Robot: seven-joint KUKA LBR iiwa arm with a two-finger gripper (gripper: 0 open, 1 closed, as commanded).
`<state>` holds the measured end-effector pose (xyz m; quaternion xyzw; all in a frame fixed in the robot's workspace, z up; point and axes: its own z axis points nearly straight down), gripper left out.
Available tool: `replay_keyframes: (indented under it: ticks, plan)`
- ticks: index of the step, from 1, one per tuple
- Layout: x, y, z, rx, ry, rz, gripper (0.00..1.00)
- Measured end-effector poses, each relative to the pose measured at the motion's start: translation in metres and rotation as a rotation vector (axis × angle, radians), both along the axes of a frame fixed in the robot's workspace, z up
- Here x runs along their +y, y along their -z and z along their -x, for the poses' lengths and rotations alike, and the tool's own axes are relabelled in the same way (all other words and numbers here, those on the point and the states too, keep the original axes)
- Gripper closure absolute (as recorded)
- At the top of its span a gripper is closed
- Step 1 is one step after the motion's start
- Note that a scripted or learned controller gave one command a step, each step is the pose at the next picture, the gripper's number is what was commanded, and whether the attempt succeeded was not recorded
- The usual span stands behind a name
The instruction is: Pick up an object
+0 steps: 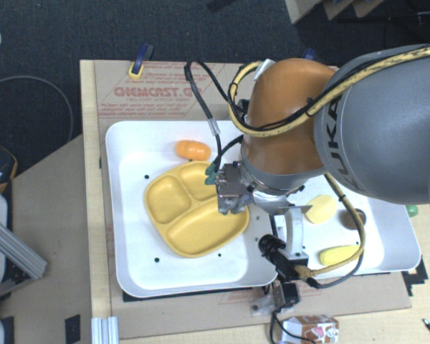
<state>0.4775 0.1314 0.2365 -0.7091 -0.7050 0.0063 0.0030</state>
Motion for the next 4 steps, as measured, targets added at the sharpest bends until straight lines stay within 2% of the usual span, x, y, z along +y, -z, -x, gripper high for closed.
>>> replay_keyframes:
  ticks: [1,2,3,4]
  plan:
    - [-0.007,0.097,-0.057,-0.004,-0.002,-0.002,1.00]
    - [0.101,0.038,-0.104,-0.023,-0.016,-0.011,1.00]
    - [0.067,0.039,-0.068,-0.007,-0.003,-0.004,1.00]
    - [0.093,0.073,-0.099,-0.014,-0.008,-0.005,1.00]
